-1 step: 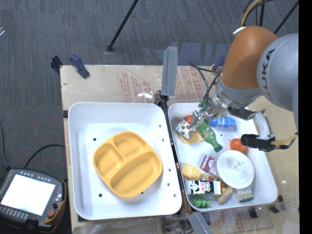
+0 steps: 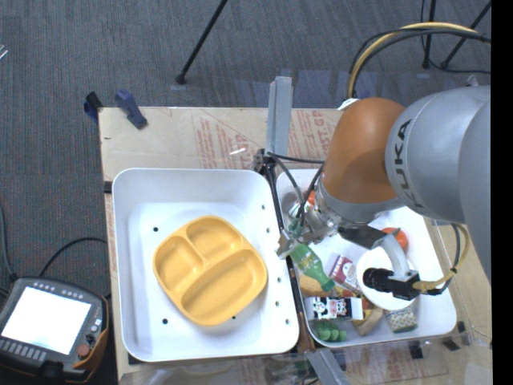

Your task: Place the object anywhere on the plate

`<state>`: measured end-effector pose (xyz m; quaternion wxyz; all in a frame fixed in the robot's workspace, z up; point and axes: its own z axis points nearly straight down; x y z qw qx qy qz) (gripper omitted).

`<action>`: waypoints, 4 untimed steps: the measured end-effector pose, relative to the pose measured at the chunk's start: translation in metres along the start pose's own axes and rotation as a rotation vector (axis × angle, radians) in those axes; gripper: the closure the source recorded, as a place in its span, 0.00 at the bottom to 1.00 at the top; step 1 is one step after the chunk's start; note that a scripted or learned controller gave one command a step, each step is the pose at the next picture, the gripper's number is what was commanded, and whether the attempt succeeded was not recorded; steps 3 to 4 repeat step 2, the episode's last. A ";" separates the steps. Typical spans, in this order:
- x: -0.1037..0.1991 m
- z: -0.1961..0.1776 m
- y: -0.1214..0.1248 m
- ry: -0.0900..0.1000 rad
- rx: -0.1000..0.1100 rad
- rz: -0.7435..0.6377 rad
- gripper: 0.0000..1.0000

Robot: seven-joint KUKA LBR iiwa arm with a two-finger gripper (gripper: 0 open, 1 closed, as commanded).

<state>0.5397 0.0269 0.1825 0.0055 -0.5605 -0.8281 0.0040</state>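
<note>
Grey carpet surrounds the table point(image 2: 184, 135). Hand point(image 2: 298, 233) low in right bin point(image 2: 445, 315), finger state not discernible. Green bottle point(image 2: 311, 265) just below it. Yellow plate point(image 2: 211, 269) lies left. Judged: grasp stage; next, lift and carry left.

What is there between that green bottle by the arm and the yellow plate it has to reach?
Only the rims where the left white bin and the right white bin meet. The green plastic bottle lies just right of them; the yellow divided plate lies just left, nothing on it.
</note>
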 end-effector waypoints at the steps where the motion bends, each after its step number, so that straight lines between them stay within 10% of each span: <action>1: 0.045 -0.018 0.006 -0.003 -0.005 -0.055 1.00; 2: 0.045 -0.017 0.006 -0.003 -0.004 -0.054 0.00; 4: 0.045 -0.017 0.006 -0.003 -0.004 -0.054 0.00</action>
